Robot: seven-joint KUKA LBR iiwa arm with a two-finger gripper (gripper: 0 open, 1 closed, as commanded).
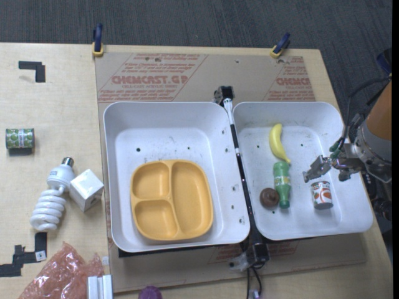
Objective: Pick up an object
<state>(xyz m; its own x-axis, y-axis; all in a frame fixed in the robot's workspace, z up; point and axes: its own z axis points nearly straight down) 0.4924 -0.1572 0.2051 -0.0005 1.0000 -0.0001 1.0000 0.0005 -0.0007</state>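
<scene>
A pale tabletop (56, 104) carried two white bins, the pincer (319, 167) hovering in the right bin (299, 114) above a small can (322, 195).

The pincer's fingers looked spread apart with nothing between them — the can stood upright just below, near the bin's right wall. A green bottle (283, 184), a banana (277, 142) and a brown ball (269, 197) lay nearby. Likely risk — a slightly off-centre descent could tip the can or push it against the wall.
</scene>
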